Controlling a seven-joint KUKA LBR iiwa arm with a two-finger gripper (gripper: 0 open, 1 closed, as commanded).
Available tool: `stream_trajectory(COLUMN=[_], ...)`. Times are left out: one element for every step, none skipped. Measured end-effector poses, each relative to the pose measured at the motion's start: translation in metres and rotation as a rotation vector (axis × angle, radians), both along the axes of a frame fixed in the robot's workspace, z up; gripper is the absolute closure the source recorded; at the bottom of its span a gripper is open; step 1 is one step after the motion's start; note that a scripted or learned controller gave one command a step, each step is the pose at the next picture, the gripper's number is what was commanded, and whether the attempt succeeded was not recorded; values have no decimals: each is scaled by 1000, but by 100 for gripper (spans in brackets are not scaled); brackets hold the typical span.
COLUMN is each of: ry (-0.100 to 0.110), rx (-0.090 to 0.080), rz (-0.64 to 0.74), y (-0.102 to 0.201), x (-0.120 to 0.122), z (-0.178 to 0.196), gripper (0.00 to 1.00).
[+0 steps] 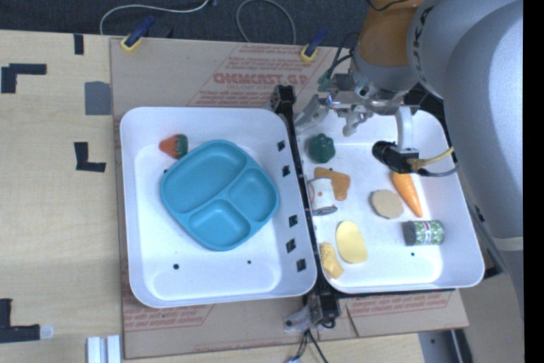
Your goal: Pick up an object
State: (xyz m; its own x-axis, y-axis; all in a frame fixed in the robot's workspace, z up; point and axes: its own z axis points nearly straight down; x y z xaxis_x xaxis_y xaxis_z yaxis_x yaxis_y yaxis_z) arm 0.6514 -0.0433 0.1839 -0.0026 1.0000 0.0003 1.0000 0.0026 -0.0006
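Well, from the overhead camera we see the grey arm reaching in from the right, its gripper hanging over the far left part of the right bin, just above a dark green toy. We cannot tell how the gripper is set. Near it lie an orange carrot, a tan disc, a yellow piece and a small green can. Across in the left bin sit a blue divided tray and a strawberry at its far left
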Motion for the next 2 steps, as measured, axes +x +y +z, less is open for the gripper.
stream_trajectory(ry=[0,3], rx=[0,-1], rz=[-1,-3], y=[-5,0], x=[2,-18], z=[0,0], gripper=[0,0])
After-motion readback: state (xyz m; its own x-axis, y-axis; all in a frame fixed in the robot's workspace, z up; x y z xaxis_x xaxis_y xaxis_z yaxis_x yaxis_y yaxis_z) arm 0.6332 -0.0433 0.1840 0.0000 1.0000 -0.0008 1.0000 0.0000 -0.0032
